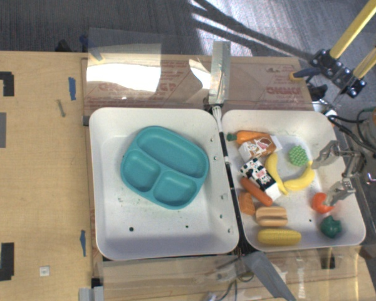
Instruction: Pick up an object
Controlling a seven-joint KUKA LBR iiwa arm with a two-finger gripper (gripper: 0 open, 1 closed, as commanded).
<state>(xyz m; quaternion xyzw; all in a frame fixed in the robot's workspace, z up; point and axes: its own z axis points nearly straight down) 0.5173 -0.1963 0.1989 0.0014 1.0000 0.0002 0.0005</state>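
Nothing is picked yet, we judge. The tomato (320, 202) lies at four o'clock in the right bin (357, 231), touching the lower finger of our gripper (334, 173), which stands wide open and empty, banana (292, 179) at its nine o'clock. Closing and lifting remain.

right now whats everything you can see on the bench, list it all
bins: 2, white, side by side
divided plate: 1, teal, left bin
banana: 1, yellow, right bin centre
green ball: 1, light green, above banana
cartons: 2, printed, left of banana
carrot: 1, orange, right bin top
hot dog: 1, tan, lower right bin
corn: 1, yellow, right bin bottom
tomato: 1, red, right side
dark green vegetable: 1, bottom right corner
pincer: 1, grey, over right bin's right side
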